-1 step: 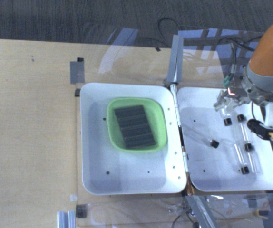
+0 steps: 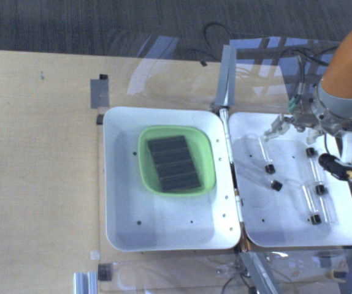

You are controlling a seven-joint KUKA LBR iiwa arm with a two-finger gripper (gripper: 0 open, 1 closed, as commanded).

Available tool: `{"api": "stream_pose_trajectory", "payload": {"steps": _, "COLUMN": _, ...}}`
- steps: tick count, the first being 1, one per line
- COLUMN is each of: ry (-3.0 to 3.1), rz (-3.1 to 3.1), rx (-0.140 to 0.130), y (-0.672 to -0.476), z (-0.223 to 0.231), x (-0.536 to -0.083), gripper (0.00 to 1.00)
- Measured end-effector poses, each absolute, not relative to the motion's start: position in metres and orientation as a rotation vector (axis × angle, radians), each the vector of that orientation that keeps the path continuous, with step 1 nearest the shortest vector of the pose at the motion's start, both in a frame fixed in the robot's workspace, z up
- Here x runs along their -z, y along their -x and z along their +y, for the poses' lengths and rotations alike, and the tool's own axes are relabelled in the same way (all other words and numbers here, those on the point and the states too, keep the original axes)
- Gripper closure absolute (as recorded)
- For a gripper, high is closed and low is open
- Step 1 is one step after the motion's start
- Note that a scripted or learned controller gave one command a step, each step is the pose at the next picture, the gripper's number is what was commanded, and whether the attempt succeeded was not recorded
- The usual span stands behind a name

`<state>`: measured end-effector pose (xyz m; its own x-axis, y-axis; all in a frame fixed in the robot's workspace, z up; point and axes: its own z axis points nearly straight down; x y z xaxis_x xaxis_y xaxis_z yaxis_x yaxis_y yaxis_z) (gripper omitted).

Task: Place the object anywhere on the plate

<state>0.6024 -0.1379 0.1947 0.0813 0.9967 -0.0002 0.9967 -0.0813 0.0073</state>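
The dark ridged block (image 2: 173,163) already lies flat on the green plate (image 2: 208,158) in the left bin (image 2: 121,225); the gripper (image 2: 298,122) hangs over the right bin (image 2: 348,231), jaws I can't tell; next looks like pulling clear

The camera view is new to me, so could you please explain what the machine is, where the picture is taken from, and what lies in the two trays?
This is one picture from a fixed camera above a wooden bench, looking down at a slant. The orange and grey shape at the right is a robot arm reaching in. Its claw hangs over the far part of the right bin; I cannot tell whether it is open or shut, and nothing shows held in it. Two shallow white bins sit side by side. The left bin holds a green plate with a dark ribbed slab already lying on it. The right bin holds clear tubes with small black pieces, too small to identify.
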Motion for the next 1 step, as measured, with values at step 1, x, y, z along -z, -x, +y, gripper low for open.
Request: {"api": "stream_pose_trajectory", "payload": {"steps": 1, "ry": -2.578, "rz": 1.780, "rx": -0.010, "y": -0.5561, "z": -0.1490, "x": -0.3016, "gripper": 0.00}}
